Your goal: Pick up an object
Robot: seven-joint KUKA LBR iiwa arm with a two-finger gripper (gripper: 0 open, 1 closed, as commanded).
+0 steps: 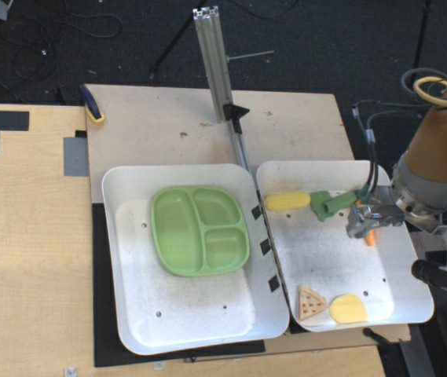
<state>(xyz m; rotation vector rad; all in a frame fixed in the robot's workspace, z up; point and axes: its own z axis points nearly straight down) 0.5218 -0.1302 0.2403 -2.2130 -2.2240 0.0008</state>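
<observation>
Fingers [358, 225] too blurred to call spread or pinching; gripper [362, 228] low over right bin [341, 289] near its far right side. Left to right: green plate [200, 231] in left bin [184, 320], yellow corn [287, 202], then green piece [335, 204] just left of fingertips, long axis roughly left-right, orange bit [370, 239] just beside them. Closest target probably the green piece; pizza slice [310, 302] and yellow lump [348, 309] well apart, at near edge.

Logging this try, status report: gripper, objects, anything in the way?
Gripper low in right bin, finger state unclear. Green piece and corn cob beside it, orange bit underneath. Cable hanging close.
</observation>
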